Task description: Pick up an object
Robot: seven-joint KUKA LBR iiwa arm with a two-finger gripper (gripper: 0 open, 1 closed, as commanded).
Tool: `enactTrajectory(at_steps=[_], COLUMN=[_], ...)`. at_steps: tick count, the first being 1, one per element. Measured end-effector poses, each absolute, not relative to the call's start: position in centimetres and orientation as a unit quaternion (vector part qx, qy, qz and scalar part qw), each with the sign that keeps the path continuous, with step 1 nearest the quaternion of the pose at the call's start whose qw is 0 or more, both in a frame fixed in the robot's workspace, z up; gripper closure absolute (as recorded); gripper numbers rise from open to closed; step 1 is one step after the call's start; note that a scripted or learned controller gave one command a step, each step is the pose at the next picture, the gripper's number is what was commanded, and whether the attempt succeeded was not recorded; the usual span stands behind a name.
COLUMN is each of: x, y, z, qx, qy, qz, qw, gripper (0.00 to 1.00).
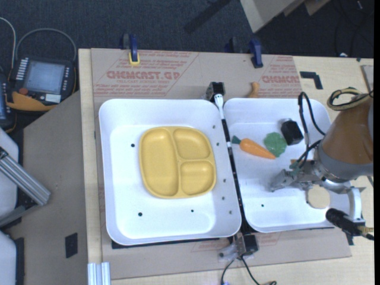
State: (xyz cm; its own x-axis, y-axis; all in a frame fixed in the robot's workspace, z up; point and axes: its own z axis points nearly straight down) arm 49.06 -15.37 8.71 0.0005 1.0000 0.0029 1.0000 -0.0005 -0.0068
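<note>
Two-finger metal gripper (289, 180) hung in right white bin (261, 215), finger state indiscernible; orange plastic carrot (257, 149) lay at 11 o'clock, long axis 10-to-4.

Dark blue-grey carpet floor (148, 10) surrounds a brown cardboard-covered bench (178, 70). At far left, a handheld control pendant (41, 79) with looped cable lies on the floor.
</note>
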Motion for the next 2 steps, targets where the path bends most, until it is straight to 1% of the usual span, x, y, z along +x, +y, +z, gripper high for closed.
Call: enactTrajectory(at_steps=[1, 2], x=[49.2, 48.8], y=[-15.5, -15.7], z=[10.1, 16.3], qx=[-0.708, -0.707], qy=[-0.707, -0.707], qz=[0.0001, -0.0012], qw=[0.000, -0.003], gripper=[1.00, 1.00])
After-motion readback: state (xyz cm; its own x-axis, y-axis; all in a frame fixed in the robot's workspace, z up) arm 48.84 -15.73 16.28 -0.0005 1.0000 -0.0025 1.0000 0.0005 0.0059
